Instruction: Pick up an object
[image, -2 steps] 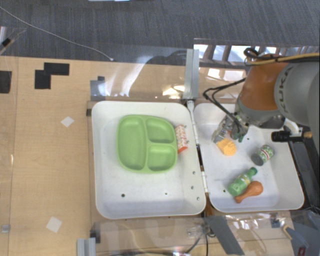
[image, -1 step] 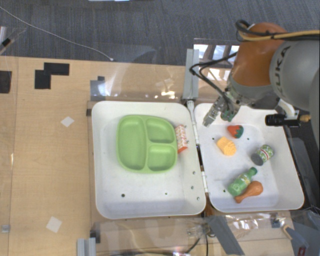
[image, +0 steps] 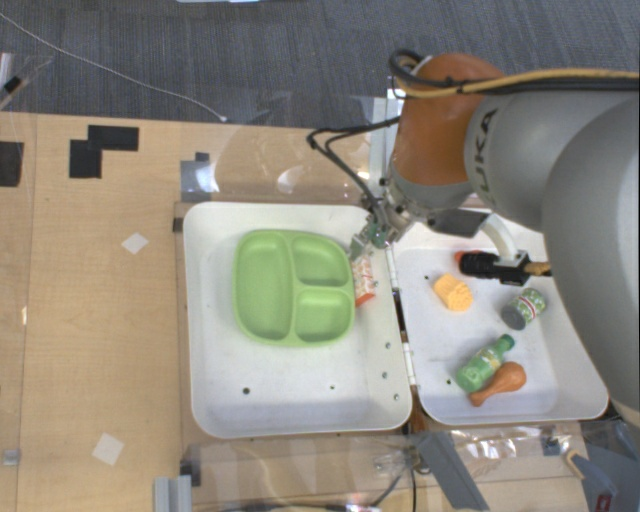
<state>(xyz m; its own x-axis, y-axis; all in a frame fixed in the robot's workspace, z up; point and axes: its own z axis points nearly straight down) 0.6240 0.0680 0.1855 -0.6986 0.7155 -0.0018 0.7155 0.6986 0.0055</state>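
My gripper hangs over the right side of the left bin, just past the green divided plate. A small red and white packet dangles straight down from the fingertips, and its top end looks pinched between them. Its lower end hangs by the plate's right rim. The grey arm with its orange band reaches in from the upper right and hides the far corner of the right bin.
The right bin holds a yellow block, a small grey and green can, a green bottle and a brown drumstick. The ridge between the two bins runs just right of the gripper.
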